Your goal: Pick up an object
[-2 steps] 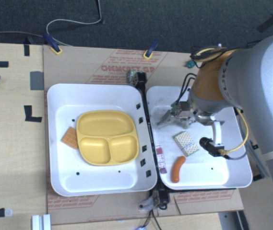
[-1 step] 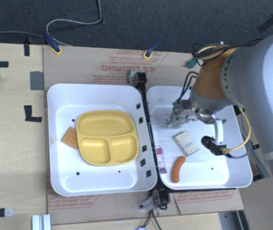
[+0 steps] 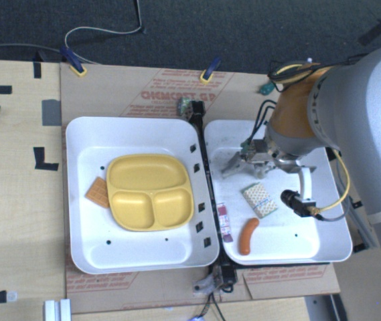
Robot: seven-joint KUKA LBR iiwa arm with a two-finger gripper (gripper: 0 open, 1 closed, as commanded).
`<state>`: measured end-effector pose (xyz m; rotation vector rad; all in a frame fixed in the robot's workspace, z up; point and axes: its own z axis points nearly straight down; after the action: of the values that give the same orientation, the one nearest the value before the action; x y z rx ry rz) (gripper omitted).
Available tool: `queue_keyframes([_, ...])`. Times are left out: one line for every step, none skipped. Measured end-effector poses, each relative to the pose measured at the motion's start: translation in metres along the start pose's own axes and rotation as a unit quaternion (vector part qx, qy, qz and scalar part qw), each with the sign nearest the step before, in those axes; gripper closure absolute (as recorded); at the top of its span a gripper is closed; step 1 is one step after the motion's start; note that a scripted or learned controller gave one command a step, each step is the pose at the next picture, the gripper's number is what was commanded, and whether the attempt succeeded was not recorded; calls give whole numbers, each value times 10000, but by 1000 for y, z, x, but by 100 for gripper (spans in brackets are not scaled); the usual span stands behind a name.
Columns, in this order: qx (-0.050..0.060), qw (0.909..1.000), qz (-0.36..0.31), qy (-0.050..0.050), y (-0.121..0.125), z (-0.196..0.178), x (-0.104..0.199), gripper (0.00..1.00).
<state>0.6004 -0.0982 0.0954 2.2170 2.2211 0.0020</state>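
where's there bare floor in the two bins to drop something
Left bin: a free strip along the near wall below the yellow tray, and a strip above it. Right bin: open floor right of the sausage. Crowded mid-bin, around the gripper, patterned packet and small wrapper.

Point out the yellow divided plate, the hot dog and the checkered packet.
yellow divided plate [image 3: 151,191]: camera view, on the ridge where its compartments meet.
hot dog [image 3: 246,237]: camera view, middle of its length.
checkered packet [image 3: 260,198]: camera view, centre of its top face.

Blue-and-yellow clamps [image 3: 75,63] along cardboard [image 3: 170,93] edge
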Motion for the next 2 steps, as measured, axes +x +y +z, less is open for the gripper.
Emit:
queue_keyframes([-12, 10000, 4, -4, -20, 9, 3, 0])
queue_keyframes([-14, 10000, 3, -4, -54, 9, 1, 0])
